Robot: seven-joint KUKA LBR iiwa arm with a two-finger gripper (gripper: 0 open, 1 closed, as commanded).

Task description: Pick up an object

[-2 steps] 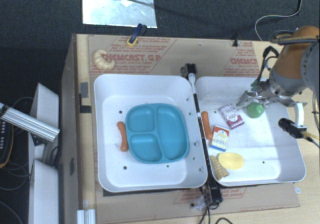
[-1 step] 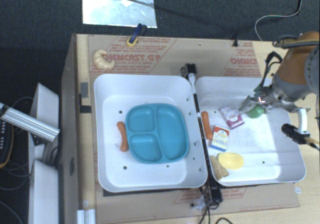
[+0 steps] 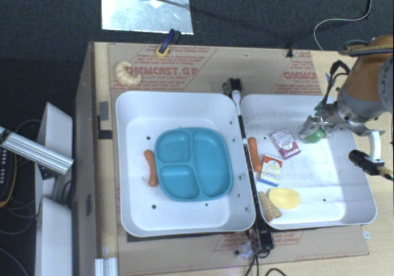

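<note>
My gripper (image 3: 311,127) hangs over the far right part of the right bin (image 3: 345,210), at the end of the grey arm with its orange band (image 3: 369,74). A small green object (image 3: 314,136) lies right at the gripper's tip, partly hidden by it. Whether it is held I cannot tell. Further left in this bin lie a pink and white packet (image 3: 285,143), an orange and blue carton (image 3: 270,169), a yellow piece (image 3: 284,198), a tan ridged piece (image 3: 269,206) and an orange sausage (image 3: 253,153) along the left wall.
The left bin (image 3: 132,145) holds a blue divided plate (image 3: 192,163) and another orange sausage (image 3: 151,167). A black divider (image 3: 241,139) runs between the bins. A black part of the arm (image 3: 367,161) reaches over the right bin's right side.
</note>
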